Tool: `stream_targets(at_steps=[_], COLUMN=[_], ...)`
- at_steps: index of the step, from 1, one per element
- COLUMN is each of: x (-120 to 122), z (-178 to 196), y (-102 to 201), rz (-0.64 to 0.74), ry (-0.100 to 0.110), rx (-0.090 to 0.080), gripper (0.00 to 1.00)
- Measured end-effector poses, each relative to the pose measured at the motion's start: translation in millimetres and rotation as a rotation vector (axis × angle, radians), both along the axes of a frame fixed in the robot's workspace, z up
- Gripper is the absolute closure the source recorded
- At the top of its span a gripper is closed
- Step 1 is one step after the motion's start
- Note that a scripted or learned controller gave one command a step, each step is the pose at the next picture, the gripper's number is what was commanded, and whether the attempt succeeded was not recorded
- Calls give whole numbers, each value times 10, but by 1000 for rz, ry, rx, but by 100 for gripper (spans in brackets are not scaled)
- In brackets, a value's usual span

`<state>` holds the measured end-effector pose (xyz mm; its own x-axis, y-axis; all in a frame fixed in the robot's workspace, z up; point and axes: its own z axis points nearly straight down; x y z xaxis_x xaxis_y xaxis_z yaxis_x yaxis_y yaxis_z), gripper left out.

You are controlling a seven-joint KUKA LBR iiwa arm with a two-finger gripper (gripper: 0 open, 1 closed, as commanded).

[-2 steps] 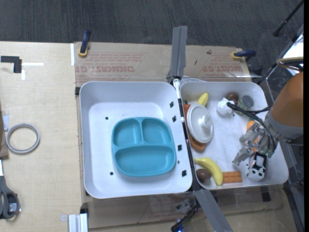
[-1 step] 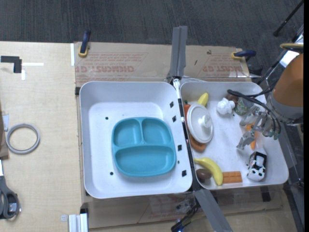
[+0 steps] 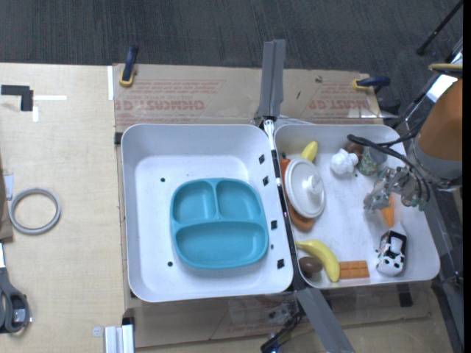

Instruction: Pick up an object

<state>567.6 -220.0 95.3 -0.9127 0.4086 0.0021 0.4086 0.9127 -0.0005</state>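
Low in the right bin [image 3: 427, 274], the end effector [image 3: 384, 195] hovers; its spread is unclear.

Small orange carrot-like piece [image 3: 388, 215] lies upright-slanted in the right bin's right side.

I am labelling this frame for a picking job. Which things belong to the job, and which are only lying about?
Job: end effector; yellow banana; white round lid; black-and-white cow toy; orange block.
Lying about: blue divided plate; grey tape ring; scissors.
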Motion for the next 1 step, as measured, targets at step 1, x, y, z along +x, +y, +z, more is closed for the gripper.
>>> stream_targets(at_steps=[1], x=[-92], z=[-67], y=[196], rz=[22], ry=[1], rx=[0], gripper=[100])
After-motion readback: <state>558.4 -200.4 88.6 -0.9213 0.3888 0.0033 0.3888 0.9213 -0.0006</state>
